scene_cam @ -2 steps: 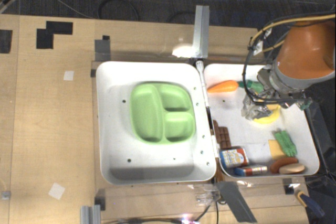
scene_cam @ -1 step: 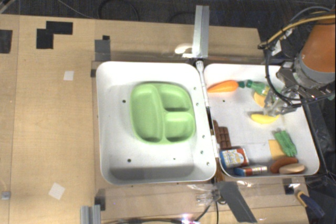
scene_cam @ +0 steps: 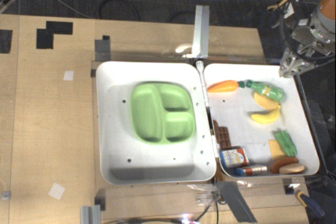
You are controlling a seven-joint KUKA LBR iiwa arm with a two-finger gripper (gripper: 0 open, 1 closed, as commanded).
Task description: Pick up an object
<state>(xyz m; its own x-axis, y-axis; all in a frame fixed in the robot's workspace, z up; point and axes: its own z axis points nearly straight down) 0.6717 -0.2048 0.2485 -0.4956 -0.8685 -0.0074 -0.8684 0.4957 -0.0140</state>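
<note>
End effector: hanging (scene_cam: 292, 64) at the far right corner of the right bin (scene_cam: 310, 128), above the rim; whether it is spread or pinching I cannot tell, and nothing is showing in its grasp.
Candidate objects: all lying in the right bin — carrot (scene_cam: 222, 86) and green bottle (scene_cam: 265, 90) at the far side, two bananas (scene_cam: 266, 108) just nearer, chocolate bar (scene_cam: 223, 137) along the left wall.
Near end: crowding together are a small carton (scene_cam: 233, 156), green item (scene_cam: 284, 141) and brown pieces (scene_cam: 286, 166).
Left bin: carrying a green divided tray (scene_cam: 160, 112).
Step in hand: judging by position, approaching before descent.
Doing it well: favouring the nearer banana, lying apart from its neighbours; centring over its middle and closing across its narrow width; avoiding the cluttered near end and bin walls.
</note>
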